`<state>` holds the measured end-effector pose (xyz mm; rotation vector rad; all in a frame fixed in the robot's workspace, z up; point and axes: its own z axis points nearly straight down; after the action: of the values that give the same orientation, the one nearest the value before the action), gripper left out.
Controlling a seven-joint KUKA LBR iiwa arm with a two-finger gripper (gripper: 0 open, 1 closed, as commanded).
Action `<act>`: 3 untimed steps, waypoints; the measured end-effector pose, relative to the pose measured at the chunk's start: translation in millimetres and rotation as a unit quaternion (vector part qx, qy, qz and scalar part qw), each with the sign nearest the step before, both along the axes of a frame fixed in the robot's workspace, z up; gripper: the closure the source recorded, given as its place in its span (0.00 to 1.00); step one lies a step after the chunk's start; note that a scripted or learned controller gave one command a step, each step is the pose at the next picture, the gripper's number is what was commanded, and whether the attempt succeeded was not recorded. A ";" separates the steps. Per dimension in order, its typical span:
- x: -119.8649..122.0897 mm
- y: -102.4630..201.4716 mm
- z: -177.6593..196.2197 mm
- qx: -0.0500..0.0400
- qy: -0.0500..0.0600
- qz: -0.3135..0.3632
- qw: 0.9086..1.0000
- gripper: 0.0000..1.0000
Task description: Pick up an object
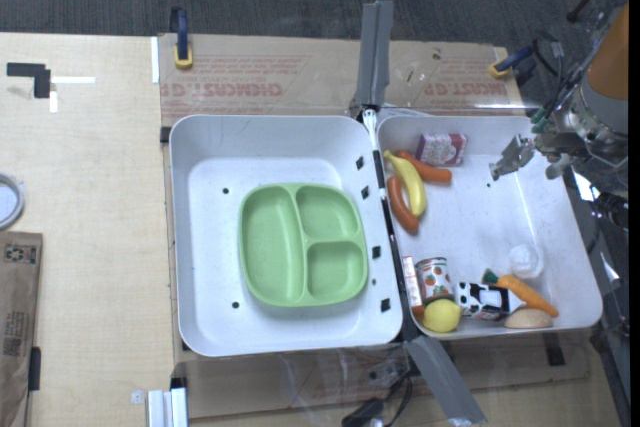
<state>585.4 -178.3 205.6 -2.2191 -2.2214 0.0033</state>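
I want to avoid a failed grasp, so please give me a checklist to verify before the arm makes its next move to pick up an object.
1. Pincer carries nothing: ok, it hangs above the right bin near the far right corner with nothing between its fingers.
2. Pincer open enough for a grasp: cannot tell.
3. Objects within the right bin: ok, banana, can, lemon and carrot lie there.
4. Pincer above a target: not ok, bare bin floor lies under it.
5. Target stands free: not ok, the banana lies against orange sausages and the front objects are crowded.
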 end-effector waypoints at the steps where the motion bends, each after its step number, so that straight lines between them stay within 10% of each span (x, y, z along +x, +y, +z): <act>1: 0.2 -0.4 8.4 0.000 0.000 0.001 1.000 1.00; 2: 0.2 -0.4 8.4 0.000 0.001 0.001 1.000 0.00; 3: 40.6 65.6 -80.8 -0.001 0.001 -0.224 0.975 0.00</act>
<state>626.0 -112.6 124.8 -2.6601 -1.6670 0.0060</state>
